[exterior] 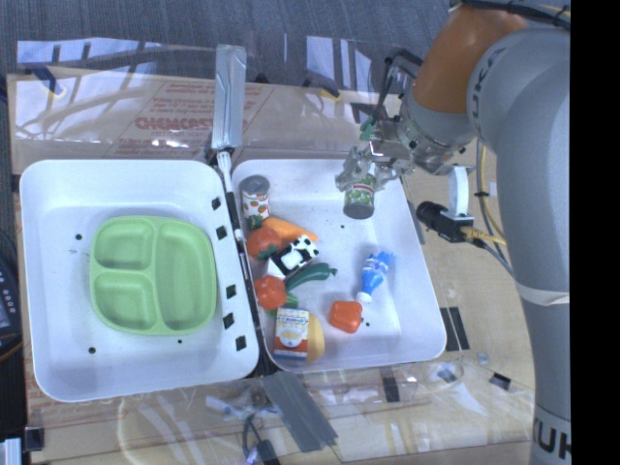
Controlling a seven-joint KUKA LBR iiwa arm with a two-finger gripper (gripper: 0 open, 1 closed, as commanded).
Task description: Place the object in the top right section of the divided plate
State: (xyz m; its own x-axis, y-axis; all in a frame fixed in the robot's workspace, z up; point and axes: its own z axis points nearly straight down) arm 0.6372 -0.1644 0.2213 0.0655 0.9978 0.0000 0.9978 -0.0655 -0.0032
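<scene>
Over the right bin point(412, 289), lifted between narrowed gripper point(366, 174) fingers: small can point(359, 198), likely light, rigid, slippery-sided, best pinched mid-body; green plate point(153, 275) waiting in left bin point(58, 347).

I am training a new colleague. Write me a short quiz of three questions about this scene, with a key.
1. True or false: the green divided plate lies in the right bin.
2. Which lies nearer the plate: A, the blue bottle; B, the small can?
3. Fill in: the tool is above the ____ bin, at a small jar.

Key: 1 false, it is in the left bin; 2 B; 3 right.
</scene>
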